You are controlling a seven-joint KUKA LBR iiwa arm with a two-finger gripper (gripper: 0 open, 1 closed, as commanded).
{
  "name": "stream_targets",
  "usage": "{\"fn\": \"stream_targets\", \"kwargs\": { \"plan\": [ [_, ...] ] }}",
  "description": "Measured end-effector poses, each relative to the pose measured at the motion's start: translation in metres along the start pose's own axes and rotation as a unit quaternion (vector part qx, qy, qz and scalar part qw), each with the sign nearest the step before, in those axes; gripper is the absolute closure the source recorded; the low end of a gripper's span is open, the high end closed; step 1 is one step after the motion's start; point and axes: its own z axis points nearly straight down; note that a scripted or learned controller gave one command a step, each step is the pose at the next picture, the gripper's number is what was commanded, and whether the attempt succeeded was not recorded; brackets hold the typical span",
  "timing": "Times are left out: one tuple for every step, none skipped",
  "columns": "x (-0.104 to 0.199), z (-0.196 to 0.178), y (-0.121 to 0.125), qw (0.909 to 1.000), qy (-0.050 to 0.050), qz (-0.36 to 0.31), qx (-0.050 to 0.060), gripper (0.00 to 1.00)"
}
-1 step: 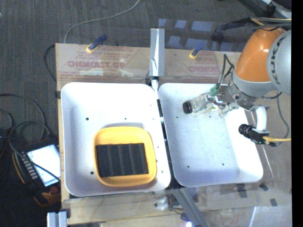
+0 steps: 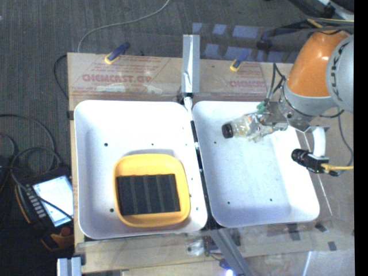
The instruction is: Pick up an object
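I judge this to be the grasping step. My hand (image 2: 266, 121) is low in the upper part of the right bin (image 2: 259, 203), right at the base end of the clear bottle (image 2: 246, 127), which is the one loose thing in that bin and so the one I take as my target. From this slanted view I cannot tell whether my hand is spread, pressed together or pinching the bottle, because the metal of the hand and the glassy plastic run into one another where they meet. I therefore won't claim a hold. If there is no hold yet, the next move is to close squarely across the bottle's body, not its tapering end, and then lift straight up slowly enough that a round, slippery thing does not squirt out sideways. If it is already gripped, only the lift remains. The bottle lies on its side on the bin floor, near the top wall, with its black cap (image 2: 228, 130) pointing toward the left of the frame and the divider between the bins. It is small and transparent and looks light and possibly empty, though I can't be sure. The left bin (image 2: 95, 125) holds a yellow tray (image 2: 149, 164) with a dark ribbed inset, well apart from my hand.
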Motion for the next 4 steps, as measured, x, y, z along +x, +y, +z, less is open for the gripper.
{"fn": "stream_targets", "kwargs": {
  "plan": [
    [0.0, 0.0, 0.0, 1.0, 0.0, 0.0, 0.0, 0.0],
    [-0.037, 0.048, 0.05, 0.9984, -0.001, 0.057, -0.001, 0.0],
    [-0.036, 0.038, 0.05, 0.9984, -0.002, 0.056, 0.0, 1.0],
    [-0.036, 0.039, 0.05, 0.9984, -0.002, 0.056, 0.0, 0.0]
  ]
}}
